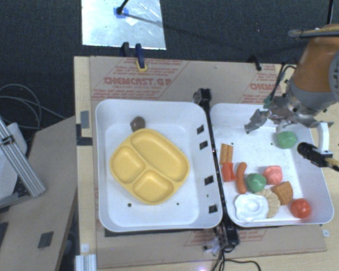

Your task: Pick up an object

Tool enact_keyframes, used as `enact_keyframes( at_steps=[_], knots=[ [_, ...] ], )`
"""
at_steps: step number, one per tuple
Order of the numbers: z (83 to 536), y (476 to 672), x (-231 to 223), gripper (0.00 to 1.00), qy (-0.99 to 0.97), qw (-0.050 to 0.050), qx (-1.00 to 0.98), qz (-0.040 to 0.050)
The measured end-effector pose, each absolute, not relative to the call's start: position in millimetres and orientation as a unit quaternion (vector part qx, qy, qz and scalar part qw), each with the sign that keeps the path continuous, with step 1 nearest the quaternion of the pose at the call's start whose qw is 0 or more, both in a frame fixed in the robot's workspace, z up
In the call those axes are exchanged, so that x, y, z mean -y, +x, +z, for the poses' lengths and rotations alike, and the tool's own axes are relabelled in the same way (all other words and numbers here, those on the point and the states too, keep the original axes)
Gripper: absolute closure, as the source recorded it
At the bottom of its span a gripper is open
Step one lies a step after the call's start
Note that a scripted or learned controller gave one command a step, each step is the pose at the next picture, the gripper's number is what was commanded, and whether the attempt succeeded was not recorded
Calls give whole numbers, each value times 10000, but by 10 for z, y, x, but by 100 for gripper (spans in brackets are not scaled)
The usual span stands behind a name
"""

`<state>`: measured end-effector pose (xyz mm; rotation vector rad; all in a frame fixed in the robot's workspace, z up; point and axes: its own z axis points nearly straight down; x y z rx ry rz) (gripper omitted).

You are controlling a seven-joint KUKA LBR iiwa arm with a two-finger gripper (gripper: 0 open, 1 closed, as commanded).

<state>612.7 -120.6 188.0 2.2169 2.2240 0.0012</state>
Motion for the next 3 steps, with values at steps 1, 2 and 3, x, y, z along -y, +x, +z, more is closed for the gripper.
enact_keyframes(
  at_steps=[1, 2, 3],
  knots=[
    [1728, 5462, 1027, 0, 7071, -22, -7071, -10],
    [1847, 4840, 810, 0, 7070, -19, -7072, -4],
    [3151, 4886, 840, 0, 7052, 64, -7089, 49]
  ],
)
